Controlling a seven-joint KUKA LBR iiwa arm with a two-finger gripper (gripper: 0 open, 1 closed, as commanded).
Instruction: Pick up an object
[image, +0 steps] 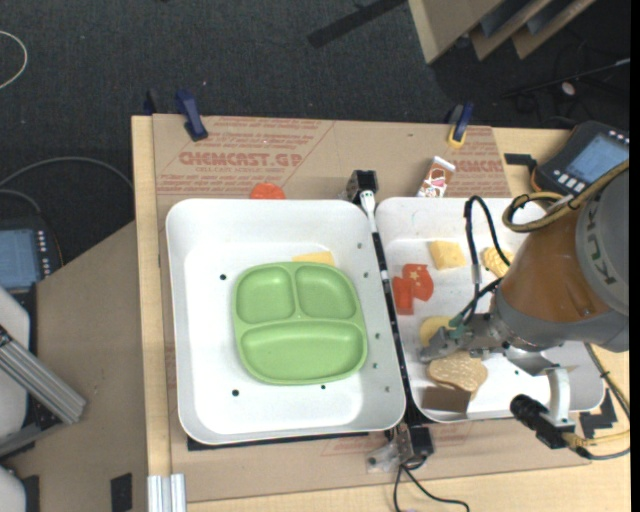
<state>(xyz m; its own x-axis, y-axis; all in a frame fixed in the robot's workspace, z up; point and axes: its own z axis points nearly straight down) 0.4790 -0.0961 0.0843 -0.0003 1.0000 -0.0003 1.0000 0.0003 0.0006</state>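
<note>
Grey arm (570, 280) with the orange band comes in from the right and leans low over the right bin (400, 215), wrist pointing left. Its gripper (447, 343) sits down among the bits in the near half of that bin, right over a small yellow piece (434, 327) and just above a tan cookie (458, 373). Can't tell if the gripper is wide or narrow or has anything in it, it's too small and dark from up here.

Left bin (190, 300) has a light green tray (298, 323) with three compartments sitting roughly in the middle, and a pale yellow slice (314, 258) poking out right behind its far edge.

Rest of the right bin, pickable stuff: a red piece (412, 286), kinda crumpled looking, near the left wall; a yellow block (447, 254) further back; another yellow thing (493, 262) against the arm, partly hidden. A brown block (445, 400) lies at the near edge, touching the cookie.

On the board behind the bins: a little red and white carton (436, 178) and an orange disc (266, 192).
</note>
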